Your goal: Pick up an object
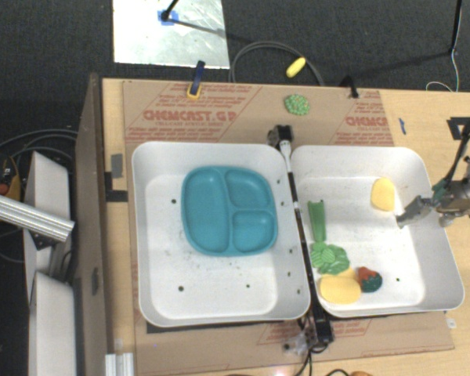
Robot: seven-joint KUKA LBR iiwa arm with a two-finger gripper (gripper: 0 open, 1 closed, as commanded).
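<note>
On the bench (219, 108) sit 2 shallow white bins. The left bin (160, 288) carries a teal plastic plate with 3 compartments (229, 211). In the right bin (423, 288), a pale yellow rounded piece (383, 194) lies toward 1 o'clock; a green leafy toy vegetable (324, 245) lies near 8 o'clock, with a yellow oval piece (340, 290) and a small red-and-teal object (367, 278) at 6 o'clock. The hand (411, 210) hovers just beside the pale yellow piece, at its 4 o'clock; it appears to grip nothing, though how far open it is I cannot tell

Gripper (411, 212) reaching in from right edge of frame, held low and pointing left; nothing visible between its tips.
</note>
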